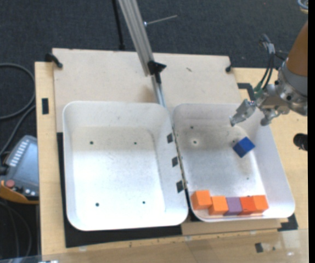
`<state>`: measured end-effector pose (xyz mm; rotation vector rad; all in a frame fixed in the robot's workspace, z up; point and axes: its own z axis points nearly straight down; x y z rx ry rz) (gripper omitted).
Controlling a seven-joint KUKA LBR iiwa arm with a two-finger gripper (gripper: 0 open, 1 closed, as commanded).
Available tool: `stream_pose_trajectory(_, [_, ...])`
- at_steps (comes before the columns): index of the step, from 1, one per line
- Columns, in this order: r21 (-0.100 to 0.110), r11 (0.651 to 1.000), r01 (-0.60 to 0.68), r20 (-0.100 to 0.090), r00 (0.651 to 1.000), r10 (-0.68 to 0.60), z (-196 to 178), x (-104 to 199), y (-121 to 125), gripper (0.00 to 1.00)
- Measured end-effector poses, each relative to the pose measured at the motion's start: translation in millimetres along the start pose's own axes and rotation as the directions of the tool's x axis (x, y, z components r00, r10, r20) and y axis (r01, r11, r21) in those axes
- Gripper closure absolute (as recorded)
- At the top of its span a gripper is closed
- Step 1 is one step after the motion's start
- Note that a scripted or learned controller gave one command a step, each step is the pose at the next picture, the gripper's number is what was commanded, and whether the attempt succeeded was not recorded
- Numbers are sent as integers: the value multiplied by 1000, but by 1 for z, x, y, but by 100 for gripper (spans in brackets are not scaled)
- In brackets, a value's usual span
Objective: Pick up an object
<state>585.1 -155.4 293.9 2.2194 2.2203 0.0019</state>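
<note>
Both white bins (119,163) look like smooth, speckled matt plastic; the bench (91,73) seems pale unfinished wood.

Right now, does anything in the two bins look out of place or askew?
Mostly tidy. Four orange blocks and a purple block sit in a row along the right bin's near wall. The blue block lies apart, turned at an angle, just below the gripper. No spill or damage shows.

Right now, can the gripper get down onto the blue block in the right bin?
Probably yes. The gripper hangs just above and beside the blue block, which lies alone on the right bin floor, apart from the row of blocks along the near wall.
</note>
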Motion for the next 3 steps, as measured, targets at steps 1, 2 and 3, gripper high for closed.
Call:
stream_pose_trajectory(1, [-3, 1000, 1, 2, 1000, -1, -11, -2, 1, 100])
stream_pose_trajectory(2, [6, 1000, 0, 1, 1000, 0, 149, -49, 59, 100])
stream_pose_trajectory(3, [1, 1000, 2, 2, 1000, -2, 144, -48, 60, 0])
